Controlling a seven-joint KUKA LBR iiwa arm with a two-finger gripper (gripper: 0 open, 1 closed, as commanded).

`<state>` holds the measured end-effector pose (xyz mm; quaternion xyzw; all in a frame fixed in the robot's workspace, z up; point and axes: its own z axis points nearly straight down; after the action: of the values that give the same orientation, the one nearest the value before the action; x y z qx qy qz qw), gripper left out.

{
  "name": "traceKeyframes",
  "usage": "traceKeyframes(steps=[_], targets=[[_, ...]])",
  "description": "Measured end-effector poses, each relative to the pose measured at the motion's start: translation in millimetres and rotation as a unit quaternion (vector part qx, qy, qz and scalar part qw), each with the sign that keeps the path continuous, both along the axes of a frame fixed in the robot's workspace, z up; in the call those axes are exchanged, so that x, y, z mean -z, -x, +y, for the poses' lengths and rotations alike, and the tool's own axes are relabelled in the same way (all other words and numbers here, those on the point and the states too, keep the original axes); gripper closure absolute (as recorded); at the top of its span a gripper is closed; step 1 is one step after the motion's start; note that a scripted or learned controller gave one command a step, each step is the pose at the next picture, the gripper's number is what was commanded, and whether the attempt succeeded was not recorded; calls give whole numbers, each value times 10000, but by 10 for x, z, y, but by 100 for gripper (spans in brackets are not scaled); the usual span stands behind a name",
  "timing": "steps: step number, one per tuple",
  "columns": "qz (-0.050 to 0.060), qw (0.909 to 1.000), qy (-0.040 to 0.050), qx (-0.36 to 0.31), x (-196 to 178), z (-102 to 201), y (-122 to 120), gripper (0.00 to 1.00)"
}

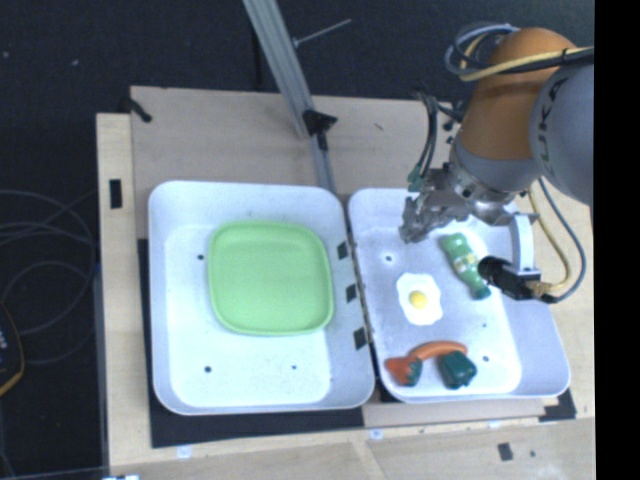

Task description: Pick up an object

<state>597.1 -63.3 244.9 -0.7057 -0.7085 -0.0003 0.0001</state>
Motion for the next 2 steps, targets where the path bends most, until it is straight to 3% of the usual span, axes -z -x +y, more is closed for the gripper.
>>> traceKeyframes(steps=[2], targets=[[5, 10000, -1, 2, 91, 955, -323, 100]])
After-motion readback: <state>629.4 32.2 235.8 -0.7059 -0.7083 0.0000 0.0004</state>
